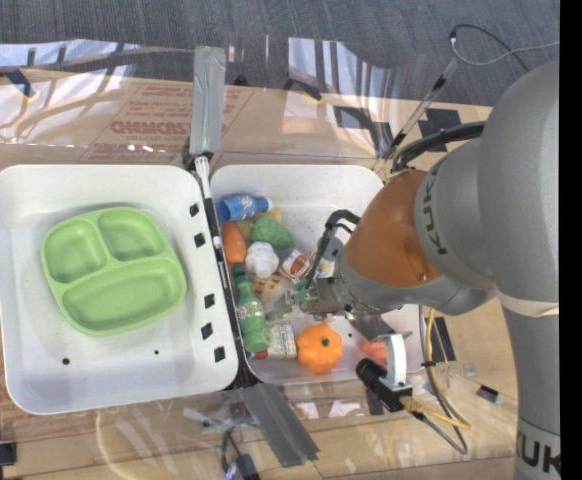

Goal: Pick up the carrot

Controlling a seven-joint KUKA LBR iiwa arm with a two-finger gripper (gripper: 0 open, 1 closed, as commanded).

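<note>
2 shallow white bins side by side on the surface [101, 118]. In the left bin [16, 268], 1 green divided plate [113, 268] with 3 compartments. In the right bin [301, 178], a crowd of toy foods.

Carrot [234, 242]: orange, hard against the right bin's left wall, just below a blue bottle [241, 207] and just beside a green broccoli piece [272, 233]. Just below the broccoli, a white lump [261, 259]. Further down the same wall, a green bottle [250, 314], lying lengthwise. Near the bin's front edge, an orange pumpkin [319, 348], with a small red-orange piece [375, 349] near it on the right.

Grey arm with orange band [396, 243] reaching in from the right, over the right half of the right bin. Pincer [312, 290] low among the items at the bin's middle, apart from the carrot, above the pumpkin. Apart or together: cannot tell, too cluttered and dark there. Nothing visibly clamped.
</note>
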